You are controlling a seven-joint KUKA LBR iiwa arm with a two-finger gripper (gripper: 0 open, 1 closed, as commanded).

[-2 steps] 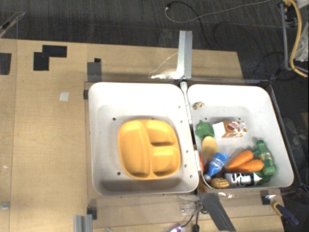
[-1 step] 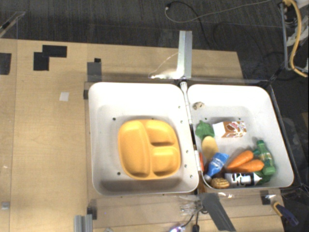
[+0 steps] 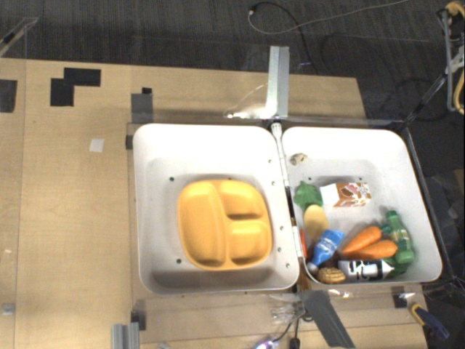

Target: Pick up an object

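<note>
- Sitting side by side on the wooden bench (image 3: 73,217) are two shallow white bins, their inner walls touching along the middle.
- Left bin (image 3: 156,195): a yellow divided tray (image 3: 224,222) lies flat near its centre, one long compartment on the left and two smaller ones on the right.
- Right bin (image 3: 392,158): the loose things crowd its lower half.
- A green toy (image 3: 308,195) lies against the dividing wall, with a pale yellow piece (image 3: 315,219) just below it.
- A blue bottle (image 3: 326,244) lies tilted beside two orange carrots (image 3: 369,244), which touch each other.
- A white and brown packet (image 3: 349,193) lies above the carrots.
- A green bottle (image 3: 399,240) lies at the carrots' right end.
- A black and white tube (image 3: 367,270) and a brown biscuit-like piece (image 3: 332,275) lie along the bin's near wall.
- A small pale scrap (image 3: 297,158) lies apart, near the top left corner of this bin.
</note>
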